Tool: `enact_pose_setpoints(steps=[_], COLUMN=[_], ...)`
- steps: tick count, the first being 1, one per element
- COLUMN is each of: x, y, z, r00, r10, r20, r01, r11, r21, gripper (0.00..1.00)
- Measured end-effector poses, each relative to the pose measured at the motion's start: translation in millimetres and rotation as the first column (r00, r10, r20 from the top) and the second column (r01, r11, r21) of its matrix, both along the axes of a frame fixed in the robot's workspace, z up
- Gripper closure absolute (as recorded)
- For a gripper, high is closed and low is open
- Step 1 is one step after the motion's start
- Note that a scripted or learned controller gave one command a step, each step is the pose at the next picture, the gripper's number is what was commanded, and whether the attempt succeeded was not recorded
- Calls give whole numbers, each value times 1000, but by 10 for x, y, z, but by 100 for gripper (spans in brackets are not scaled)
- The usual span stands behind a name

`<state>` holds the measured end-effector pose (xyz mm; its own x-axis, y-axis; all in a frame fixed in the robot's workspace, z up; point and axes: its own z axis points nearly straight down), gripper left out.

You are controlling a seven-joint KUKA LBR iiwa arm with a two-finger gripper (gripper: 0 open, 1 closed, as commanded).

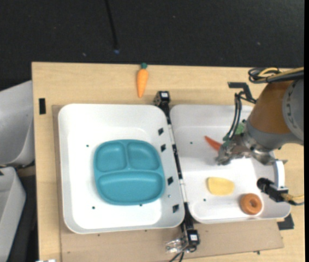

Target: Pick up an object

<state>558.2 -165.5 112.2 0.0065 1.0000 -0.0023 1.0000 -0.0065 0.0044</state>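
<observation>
Red sliver [212, 142] — a small thing, perhaps a chilli or a thin carrot piece — lies on the floor of the right bin [198, 212], its far end running under the gripper [226, 155]. The gripper hangs low over that end; whether its fingers stand wide or closed on anything I cannot tell, since the wrist and cabling cover them. Nearer the bin's front edge from the sliver sit a yellow lump [220, 186] and, further right, a brown ring [251, 204], both apart from the gripper. Left of the right bin, the left bin [72, 212] bears a teal divided plate [128, 171], and an orange carrot [142, 81] rests on the bench behind it.

To do this step well, I judge the fingers should straddle the sliver across its narrow width, seat flat on the floor before closing, then lift straight — a thin piece slips easily. The sliver's right end is hidden, so its true length and kind stay unclear.
</observation>
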Motion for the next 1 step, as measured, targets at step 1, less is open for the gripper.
enact_pose_setpoints(steps=[1], x=[-85], y=[-28], z=[508], r00=[1000], r10=[1], r20=[1], r01=[-1], r11=[1000], r21=[0], gripper=[100])
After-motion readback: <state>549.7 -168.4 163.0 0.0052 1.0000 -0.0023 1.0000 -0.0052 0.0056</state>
